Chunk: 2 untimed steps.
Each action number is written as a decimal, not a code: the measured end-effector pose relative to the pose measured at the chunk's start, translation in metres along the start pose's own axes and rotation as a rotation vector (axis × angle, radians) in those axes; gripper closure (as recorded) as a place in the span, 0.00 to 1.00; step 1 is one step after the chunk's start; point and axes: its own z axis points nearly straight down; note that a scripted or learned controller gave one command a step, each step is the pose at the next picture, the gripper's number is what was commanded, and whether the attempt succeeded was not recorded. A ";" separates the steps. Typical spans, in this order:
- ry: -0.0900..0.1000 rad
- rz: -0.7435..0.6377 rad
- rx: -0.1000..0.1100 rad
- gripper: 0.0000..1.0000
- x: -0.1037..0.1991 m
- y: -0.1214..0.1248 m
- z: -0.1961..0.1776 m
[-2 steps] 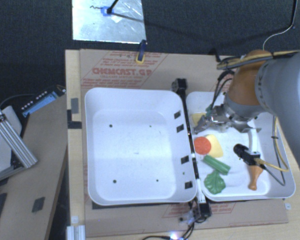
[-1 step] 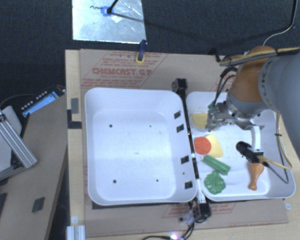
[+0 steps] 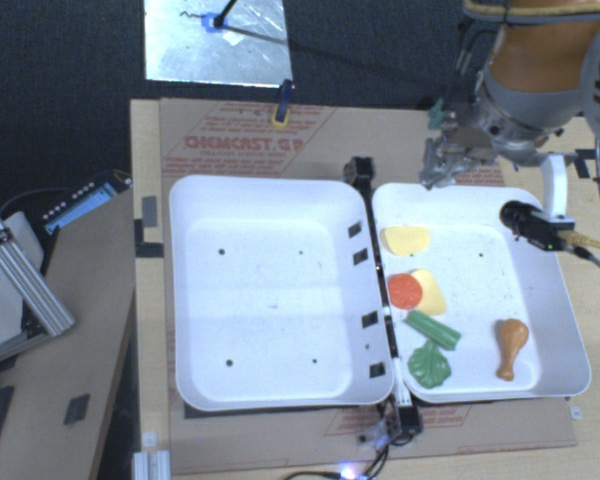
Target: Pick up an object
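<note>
The right bin point(image 3: 550, 298) holds several small toy foods along its left and front side. A pale yellow flat piece point(image 3: 406, 239) lies near the back left. A red disc point(image 3: 405, 291) rests against a yellow wedge point(image 3: 429, 293) in front of it. A green piece point(image 3: 432, 347) shaped like broccoli sits near the front left corner. A brown drumstick point(image 3: 510, 345) lies at the front right. My gripper point(image 3: 442, 171) hangs above the back rim of the right bin, behind the yellow flat piece, with nothing seen between its fingers.
The left bin point(image 3: 210, 218) adjoins the right one along a black clipped seam point(image 3: 372, 268). A shiny metal sheet point(image 3: 217, 26) lies at the back. A yellow and blue clip point(image 3: 281, 108) stands at the cardboard's far edge. A metal frame point(image 3: 15, 278) stands at left.
</note>
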 end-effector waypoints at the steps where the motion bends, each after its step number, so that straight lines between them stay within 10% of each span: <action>1: 0.002 -0.003 0.010 1.00 0.081 -0.031 -0.062; 2: 0.000 0.003 0.016 1.00 0.124 -0.077 -0.079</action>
